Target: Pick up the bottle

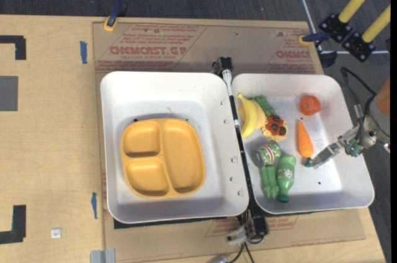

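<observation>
The bottle (285, 175) is green with a pale label. It lies in the right bin (353, 190) near the front, with its cap toward the front edge. Its left side touches a green vegetable (268, 182). My gripper (327, 154) hangs low over the right side of the same bin. It is to the right of the bottle and slightly farther back, and apart from it. Its tip reaches toward the lower end of an orange carrot (304, 139). I see nothing held in it.
The right bin also holds a banana (249, 115), a red-and-yellow toy (275, 126), a tomato (310, 104), a leafy green piece (265, 105) and a round greenish item (268, 152). The left bin (118, 131) holds a yellow divided tray (162, 156).
</observation>
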You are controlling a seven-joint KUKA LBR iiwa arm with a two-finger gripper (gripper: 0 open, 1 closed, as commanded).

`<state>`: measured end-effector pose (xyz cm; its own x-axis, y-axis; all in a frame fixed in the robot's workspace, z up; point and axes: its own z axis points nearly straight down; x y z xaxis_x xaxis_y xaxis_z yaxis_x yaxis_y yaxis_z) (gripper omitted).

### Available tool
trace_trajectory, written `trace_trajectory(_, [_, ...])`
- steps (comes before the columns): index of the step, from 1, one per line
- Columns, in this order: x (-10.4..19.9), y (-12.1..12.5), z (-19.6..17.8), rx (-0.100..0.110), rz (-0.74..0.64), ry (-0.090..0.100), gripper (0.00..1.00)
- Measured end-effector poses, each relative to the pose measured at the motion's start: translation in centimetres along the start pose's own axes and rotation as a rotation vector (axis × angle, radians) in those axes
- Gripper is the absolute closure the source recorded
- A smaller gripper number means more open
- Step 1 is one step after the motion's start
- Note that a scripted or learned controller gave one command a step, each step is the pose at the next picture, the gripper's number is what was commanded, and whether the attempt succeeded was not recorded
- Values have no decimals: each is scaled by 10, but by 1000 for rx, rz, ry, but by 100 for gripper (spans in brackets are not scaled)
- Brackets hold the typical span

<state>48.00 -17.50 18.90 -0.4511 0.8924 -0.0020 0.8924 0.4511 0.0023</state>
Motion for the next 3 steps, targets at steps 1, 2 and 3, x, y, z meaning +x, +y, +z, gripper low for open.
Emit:
trace_trajectory(1, [62,32,98,-3,149,0,0])
trace_trajectory(2, [125,63,4,1,31,2,0])
trace_trajectory(3, [172,86,4,2,-390,3,0])
